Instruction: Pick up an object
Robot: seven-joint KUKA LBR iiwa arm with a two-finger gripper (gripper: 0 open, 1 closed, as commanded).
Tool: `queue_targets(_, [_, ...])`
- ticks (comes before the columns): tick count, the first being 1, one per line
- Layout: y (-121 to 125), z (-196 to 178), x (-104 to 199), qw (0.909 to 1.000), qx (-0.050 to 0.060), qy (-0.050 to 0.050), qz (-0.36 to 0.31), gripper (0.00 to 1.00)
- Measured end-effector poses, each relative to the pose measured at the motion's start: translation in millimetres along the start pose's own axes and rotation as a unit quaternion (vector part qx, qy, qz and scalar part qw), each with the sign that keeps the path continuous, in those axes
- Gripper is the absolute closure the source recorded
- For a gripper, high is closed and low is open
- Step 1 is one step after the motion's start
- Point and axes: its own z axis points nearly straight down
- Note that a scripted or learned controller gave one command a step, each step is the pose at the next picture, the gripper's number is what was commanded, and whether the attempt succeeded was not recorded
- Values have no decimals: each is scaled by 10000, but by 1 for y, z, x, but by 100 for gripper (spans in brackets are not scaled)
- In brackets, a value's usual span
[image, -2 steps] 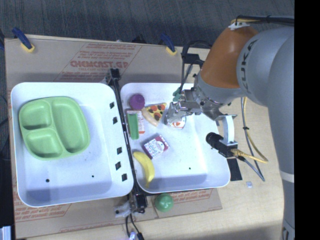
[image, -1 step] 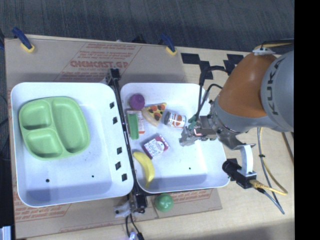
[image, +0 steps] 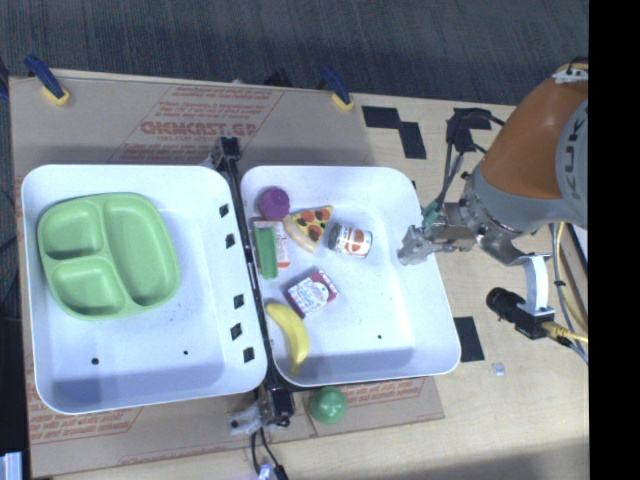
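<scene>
1. Gripper [image: 413, 247]: over the right bin's [image: 400, 348] right rim; finger state cannot be told.
2. Right bin contents: purple ball [image: 273, 203], pizza slice [image: 309, 224], can [image: 350, 239], green packet [image: 266, 249], red packet [image: 311, 294], banana [image: 289, 332].
3. Left bin [image: 120, 373]: green tray [image: 106, 254].

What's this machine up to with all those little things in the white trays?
A grey robot arm with an orange band reaches in from the right; its gripper sits at the right rim of the right white bin, not holding anything yet. That bin holds a purple ball, a toy pizza slice, a small can, a green and white box, a dark red packet and a yellow banana. The left white bin holds a green divided plate. A green ball lies outside on the cardboard.
</scene>
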Motion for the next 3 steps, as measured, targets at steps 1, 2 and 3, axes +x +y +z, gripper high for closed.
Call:
queue_targets(1, [-37,3,-17,10000,12,4,-6,100])
queue_targets(2, [-41,18,-17,10000,6,3,-14,100])
queue_targets(3, [-28,-16,17,10000,-7,4,-11,100])
